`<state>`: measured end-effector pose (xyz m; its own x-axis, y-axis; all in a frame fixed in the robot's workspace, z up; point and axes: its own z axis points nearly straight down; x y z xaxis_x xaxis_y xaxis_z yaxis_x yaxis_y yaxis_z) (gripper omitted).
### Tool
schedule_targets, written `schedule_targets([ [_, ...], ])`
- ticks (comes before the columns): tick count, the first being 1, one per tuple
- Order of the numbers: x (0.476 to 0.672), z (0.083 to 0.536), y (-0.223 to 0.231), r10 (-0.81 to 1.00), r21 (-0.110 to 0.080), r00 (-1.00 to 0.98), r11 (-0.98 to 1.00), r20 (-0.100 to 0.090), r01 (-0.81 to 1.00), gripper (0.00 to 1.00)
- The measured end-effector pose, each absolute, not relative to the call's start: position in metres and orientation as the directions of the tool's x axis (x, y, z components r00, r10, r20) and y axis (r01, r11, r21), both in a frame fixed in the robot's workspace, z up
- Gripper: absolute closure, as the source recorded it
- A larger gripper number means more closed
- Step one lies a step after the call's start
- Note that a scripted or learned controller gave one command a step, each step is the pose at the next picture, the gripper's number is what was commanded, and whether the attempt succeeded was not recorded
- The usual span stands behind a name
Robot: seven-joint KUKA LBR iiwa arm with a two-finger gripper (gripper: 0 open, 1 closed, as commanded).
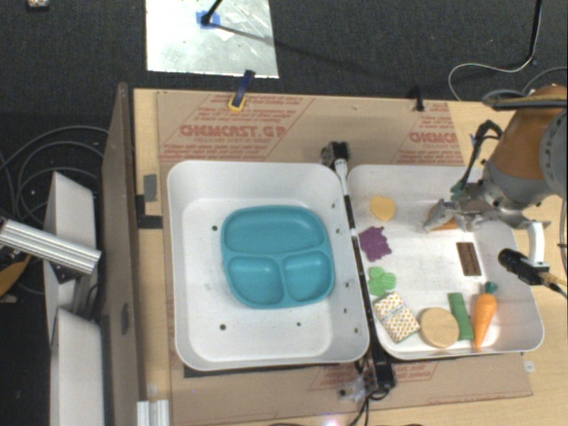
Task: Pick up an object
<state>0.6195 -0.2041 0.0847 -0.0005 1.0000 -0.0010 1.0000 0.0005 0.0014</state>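
- The arm (524, 153) reaches in over the right bin (417, 264), its orange band above the grey wrist.
- The jaws hang over the right bin's upper half; the gripper (441, 220) points toward the yellow round piece (382, 208), with a gap between them. Whether the jaws are apart or together I cannot tell.
- A small orange bit (446, 226) lies right at the tip; whether it is gripped cannot be told.
- Below the yellow round piece, along the right bin's left side, lie a purple piece (374, 242), then a green leafy piece (382, 280), then a speckled cracker-like block (396, 317).
- Along the right bin's lower edge sit a tan disc (437, 327), a green stick (459, 316) touching it, and a carrot (484, 316) just beside the stick.
- A brown bar (468, 258) lies above the green stick, below the gripper.
- The left bin (191, 238) holds a teal compartment tray (277, 255), lying flat at its middle.
- Both bins rest side by side on the table (266, 122).
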Motion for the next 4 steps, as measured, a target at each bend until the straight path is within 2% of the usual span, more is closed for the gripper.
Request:
schedule_targets([
  [1, 0.568, 0.145, -0.206, 1.000, -0.001, 0.000, 0.000, 0.001, 1.000, 0.00],
  [2, 0.610, 0.083, -0.180, 1.000, 0.004, -0.007, 0.007, -0.001, 1.000, 0.00],
  [3, 0.602, 0.185, -0.188, 1.000, 0.008, -0.001, 0.001, -0.003, 1.000, 0.00],
  [4, 0.619, 0.096, -0.178, 1.000, -0.001, -0.005, 0.005, 0.000, 1.000, 0.00],
])
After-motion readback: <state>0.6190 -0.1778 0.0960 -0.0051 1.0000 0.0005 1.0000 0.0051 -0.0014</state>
